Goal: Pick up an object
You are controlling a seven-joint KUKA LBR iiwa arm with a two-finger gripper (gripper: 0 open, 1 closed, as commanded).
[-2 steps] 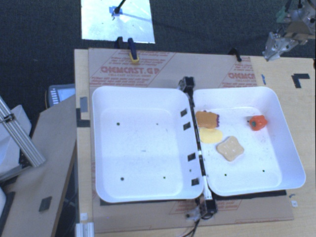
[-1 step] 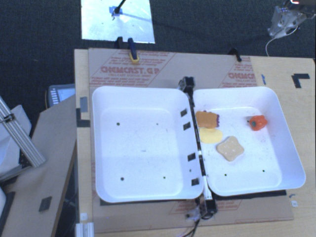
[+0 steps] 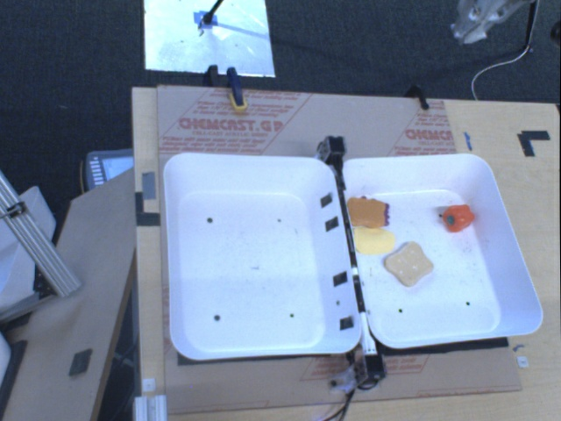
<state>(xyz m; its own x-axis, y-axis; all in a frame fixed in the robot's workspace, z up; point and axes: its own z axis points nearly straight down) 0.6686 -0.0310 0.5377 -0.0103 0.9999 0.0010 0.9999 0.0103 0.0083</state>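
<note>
Both white bins (image 3: 254, 169) look like smooth, slightly glossy plastic, resting on a matt brown cardboard sheet (image 3: 289, 117) printed in red over the pale wooden bench (image 3: 149, 130), beyond whose far edge lies a shiny metal plate (image 3: 206, 24).

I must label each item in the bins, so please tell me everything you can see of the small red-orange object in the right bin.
The red-orange object is small and rounded, glossy like plastic, with a dark green patch on its left side, perhaps a stem; it looks like a toy pepper or tomato. It lies alone on the floor of the right bin, near the far right corner, apart from the other three items. Nothing touches it.
</note>
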